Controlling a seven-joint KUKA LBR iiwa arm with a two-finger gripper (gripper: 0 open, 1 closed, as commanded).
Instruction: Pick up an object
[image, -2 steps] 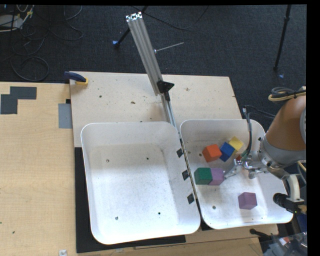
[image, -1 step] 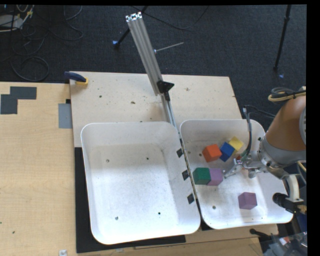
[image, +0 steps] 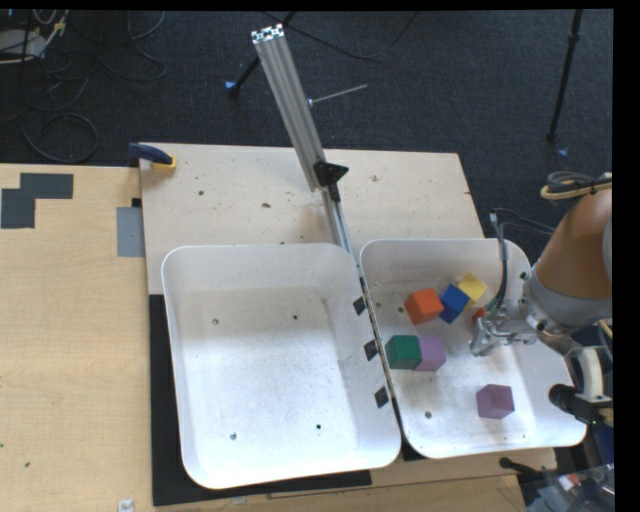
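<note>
Blocks of several colours lie in the right shallow white bin (image: 440, 258), and I see six of them. An orange cube (image: 424, 305), a blue cube (image: 455, 301) and a yellow cube (image: 472, 288) sit close together toward the far side. A green cube (image: 404, 351) touches a light purple cube (image: 431, 353) near the divider. Another purple cube (image: 495, 401) rests apart, toward the near edge. The metal pincer (image: 487, 338) hangs low over the right bin, between the blue cube and the lone purple cube, and I cannot tell how it stands, nor do I see any block in it. The left shallow white bin (image: 200, 300) sits beside it on the pale wooden worktop (image: 230, 195).
</note>
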